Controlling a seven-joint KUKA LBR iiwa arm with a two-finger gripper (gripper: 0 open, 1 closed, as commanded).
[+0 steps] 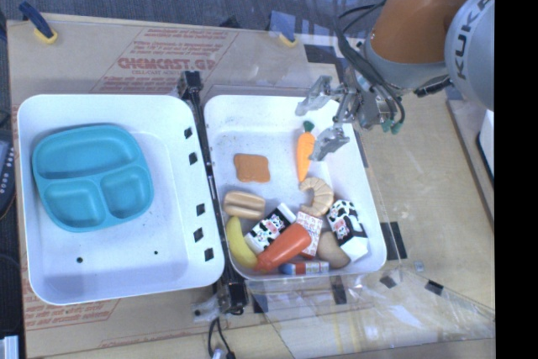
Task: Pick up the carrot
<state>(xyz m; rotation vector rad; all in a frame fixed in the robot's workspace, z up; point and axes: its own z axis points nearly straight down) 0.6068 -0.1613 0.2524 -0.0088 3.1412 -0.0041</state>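
Metal two-finger gripper hovers above the small orange carrot.

Right white bin, upper-right area: fingers spread wide, nothing between them; carrot lies just below.

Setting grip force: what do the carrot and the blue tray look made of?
Carrot: likely moulded plastic toy, smooth orange body with a small green top, uniform colour. Tray: looks like hard plastic, even blue with a soft sheen and rounded moulded compartments. Hardness cannot be judged from the view.

Blue tray sits in the left bin. Right bin: toast, bun, banana, croissant, milk cartons crowd its near end.
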